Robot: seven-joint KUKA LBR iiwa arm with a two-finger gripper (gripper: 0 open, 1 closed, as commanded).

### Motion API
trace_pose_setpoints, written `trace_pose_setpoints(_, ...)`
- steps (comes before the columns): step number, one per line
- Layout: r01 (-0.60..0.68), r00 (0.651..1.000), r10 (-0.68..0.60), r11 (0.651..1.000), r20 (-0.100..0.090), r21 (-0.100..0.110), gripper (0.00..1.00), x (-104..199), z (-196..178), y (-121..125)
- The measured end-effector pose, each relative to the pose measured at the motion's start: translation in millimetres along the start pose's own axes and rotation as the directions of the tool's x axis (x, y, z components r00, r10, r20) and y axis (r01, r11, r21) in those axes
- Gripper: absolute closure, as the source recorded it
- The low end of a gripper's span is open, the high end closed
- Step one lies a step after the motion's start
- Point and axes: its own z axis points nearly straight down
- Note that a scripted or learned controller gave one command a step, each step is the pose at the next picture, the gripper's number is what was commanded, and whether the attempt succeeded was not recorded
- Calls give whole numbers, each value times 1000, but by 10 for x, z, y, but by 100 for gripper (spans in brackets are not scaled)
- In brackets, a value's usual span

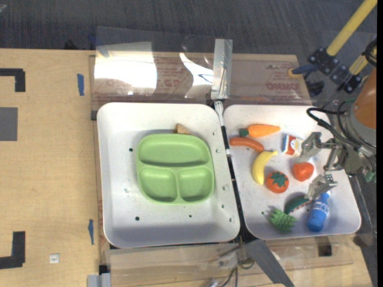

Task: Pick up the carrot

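Note:
The orange carrot (pixel 262 130) lies near the back of the right bin (pixel 350 223), pointing right, with its green top at the left end. A red chili pepper (pixel 246 143) lies just in front of it. My gripper (pixel 316 165) hangs at the right side of this bin, about a hand's width right of the carrot and nearer the front. It is open, with one fingertip (pixel 310 143) towards the back and the other towards the front. A small red fruit (pixel 303 171) lies just left of the gap, not gripped.
The right bin also holds a banana (pixel 260 165), a tomato (pixel 276 182), a small white can (pixel 291 144), a blue bottle (pixel 317 214), a broccoli piece (pixel 281 220) and a dark green item (pixel 294 203). A green divided plate (pixel 175 166) sits in the left bin (pixel 114 178).

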Motion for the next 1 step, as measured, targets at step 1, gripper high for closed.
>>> trace_pose_setpoints(1,-299,954,299,954,1,0,0,-448,174,203)
